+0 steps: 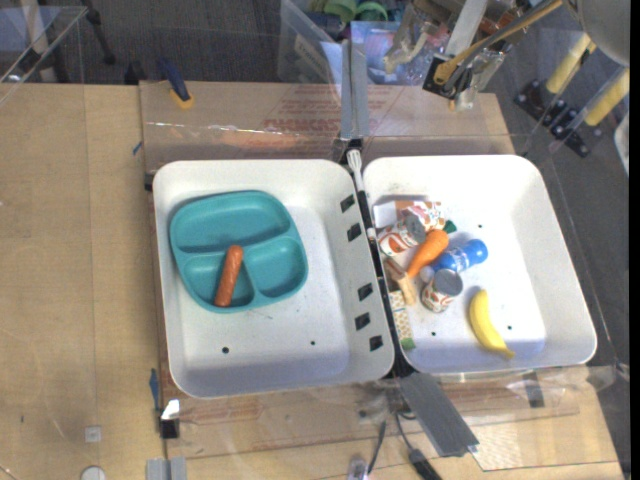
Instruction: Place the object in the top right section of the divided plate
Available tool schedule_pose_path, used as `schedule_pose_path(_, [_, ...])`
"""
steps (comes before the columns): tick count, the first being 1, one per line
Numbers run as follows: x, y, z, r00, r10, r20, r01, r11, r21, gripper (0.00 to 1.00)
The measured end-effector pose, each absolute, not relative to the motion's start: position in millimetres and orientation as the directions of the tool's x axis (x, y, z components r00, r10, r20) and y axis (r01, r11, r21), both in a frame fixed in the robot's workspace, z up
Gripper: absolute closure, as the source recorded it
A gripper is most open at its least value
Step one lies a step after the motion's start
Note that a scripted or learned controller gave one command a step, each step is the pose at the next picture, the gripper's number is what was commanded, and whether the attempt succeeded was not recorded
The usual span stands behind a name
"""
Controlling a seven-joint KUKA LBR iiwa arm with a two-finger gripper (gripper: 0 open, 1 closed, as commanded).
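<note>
A teal divided plate (pixel 200 220) lies in the left white bin (pixel 330 183). A brown-orange sausage (pixel 230 274) rests in the plate's lower left section, close to the ridge between the two lower sections. The plate's wide upper section and lower right section hold nothing. My gripper (pixel 461 75) hangs high behind the far edge of the right bin (pixel 540 218), away from the plate and from every object.
The right bin holds a carrot (pixel 430 249), a blue can (pixel 466 256), a silver can (pixel 443 287), a banana (pixel 489 321) and some printed packaging (pixel 415 216), bunched at its left side. A clear tub of toys (pixel 330 8) stands behind the bins.
</note>
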State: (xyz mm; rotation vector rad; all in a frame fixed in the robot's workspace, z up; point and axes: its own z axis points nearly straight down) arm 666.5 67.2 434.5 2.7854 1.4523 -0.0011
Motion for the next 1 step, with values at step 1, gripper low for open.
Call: schedule_pose_path(1, [666.6,22.8,434.5,0.676,0.737,-0.002,0.737,-0.676,-0.002,0.0])
